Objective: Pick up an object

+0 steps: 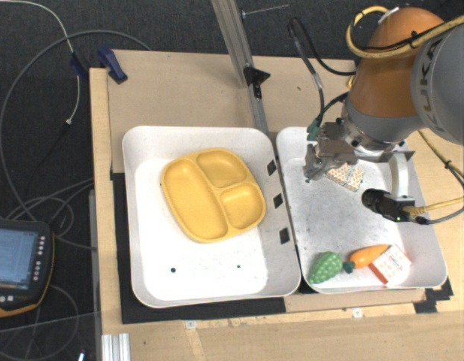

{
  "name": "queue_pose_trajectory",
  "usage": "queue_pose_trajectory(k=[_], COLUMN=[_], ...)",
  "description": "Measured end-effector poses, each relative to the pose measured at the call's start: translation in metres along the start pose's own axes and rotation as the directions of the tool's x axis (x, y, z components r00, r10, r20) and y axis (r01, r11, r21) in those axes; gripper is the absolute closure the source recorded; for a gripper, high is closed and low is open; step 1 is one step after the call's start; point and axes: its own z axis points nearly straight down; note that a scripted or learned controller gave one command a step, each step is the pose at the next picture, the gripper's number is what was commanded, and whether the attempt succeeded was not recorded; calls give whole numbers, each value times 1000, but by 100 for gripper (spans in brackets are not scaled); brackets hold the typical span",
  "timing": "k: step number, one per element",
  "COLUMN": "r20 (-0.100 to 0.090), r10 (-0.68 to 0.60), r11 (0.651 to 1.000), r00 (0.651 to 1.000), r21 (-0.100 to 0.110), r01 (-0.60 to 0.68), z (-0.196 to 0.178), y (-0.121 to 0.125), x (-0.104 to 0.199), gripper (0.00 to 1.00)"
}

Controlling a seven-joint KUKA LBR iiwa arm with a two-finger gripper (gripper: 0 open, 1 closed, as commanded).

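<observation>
- Camera view: nothing looks picked up yet. The toys lie in the right bin (435,258) (the left bin (141,201) has a yellow plate (213,194)).
- A carrot (369,255) lies between a green toy (326,267) and a small box (393,265).
- The gripper (316,168) hangs low beside a speckled block (346,175). I cannot tell its grip.

Toy carrot (369,255) lying flat near the right bin's front edge, green bumpy end (326,267) to the left. Small red-and-white box (391,265) touching its orange end. Pale patterned packet (346,175) up near the back.
</observation>
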Motion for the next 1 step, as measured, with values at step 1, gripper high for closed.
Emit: queue_pose_trajectory(k=[1], r20=[1], r10=[1], r11=[1000], r00=[1000], r21=[0], r01=[-1], z=[11], y=[23], x=[54], gripper=[100])
